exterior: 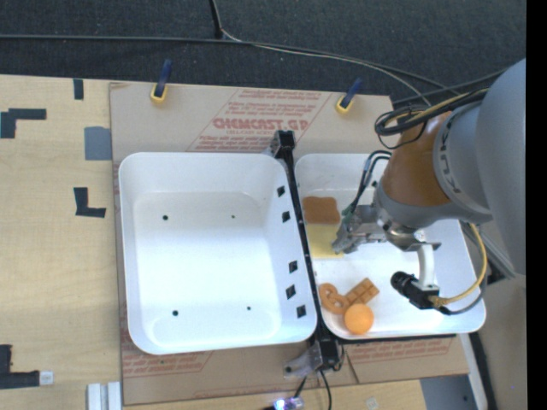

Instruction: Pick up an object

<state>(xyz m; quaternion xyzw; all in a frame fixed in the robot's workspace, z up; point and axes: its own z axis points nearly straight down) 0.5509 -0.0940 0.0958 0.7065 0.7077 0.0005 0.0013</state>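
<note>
Now the gripper reaches low into the right bin, over a pale yellow flat piece just below a brown block; whether it is open or closed cannot be told. Nearer the front wall lie an orange ball and an orange perforated toy piece, touching. The left bin sits alongside on the counter.

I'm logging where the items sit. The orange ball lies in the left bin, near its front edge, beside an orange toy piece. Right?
Not quite. The camera view shows the orange ball in the right bin, near its front edge, beside the orange toy piece. The rest stands.
</note>
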